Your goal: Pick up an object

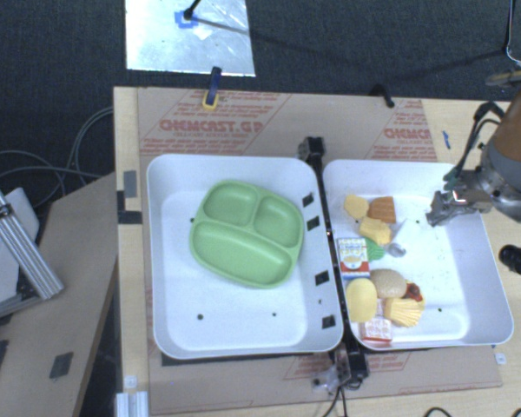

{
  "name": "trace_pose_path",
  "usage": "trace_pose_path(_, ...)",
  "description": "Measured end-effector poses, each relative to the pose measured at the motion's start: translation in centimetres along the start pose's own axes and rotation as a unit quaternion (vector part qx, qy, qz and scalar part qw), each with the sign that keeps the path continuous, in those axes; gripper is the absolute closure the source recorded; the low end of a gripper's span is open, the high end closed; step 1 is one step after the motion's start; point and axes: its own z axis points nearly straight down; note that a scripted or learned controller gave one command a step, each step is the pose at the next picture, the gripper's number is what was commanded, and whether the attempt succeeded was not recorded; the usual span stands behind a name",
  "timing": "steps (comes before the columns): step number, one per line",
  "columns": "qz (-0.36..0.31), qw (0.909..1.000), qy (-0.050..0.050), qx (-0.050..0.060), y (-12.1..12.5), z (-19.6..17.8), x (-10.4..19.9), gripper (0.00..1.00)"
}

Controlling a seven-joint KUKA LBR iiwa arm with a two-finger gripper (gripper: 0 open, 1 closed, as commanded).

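Camera view: glossy three-compartment green plate [247, 233]

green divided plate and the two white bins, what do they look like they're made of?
Green divided plate: probably molded plastic, matte; uniform pale green, rounded compartment ridges, no glare.
Left white bin and right white bin: likely thin formed plastic, smooth, slightly glossy; rounded corners, raised rims, soft highlights. Painted metal can't be excluded from this view.
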Motion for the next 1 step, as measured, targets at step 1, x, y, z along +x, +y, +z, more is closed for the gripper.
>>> trace_pose_path(1,-0.003,1.0000,0.001,-0.001,3.14,-0.89,5.10,1.00)
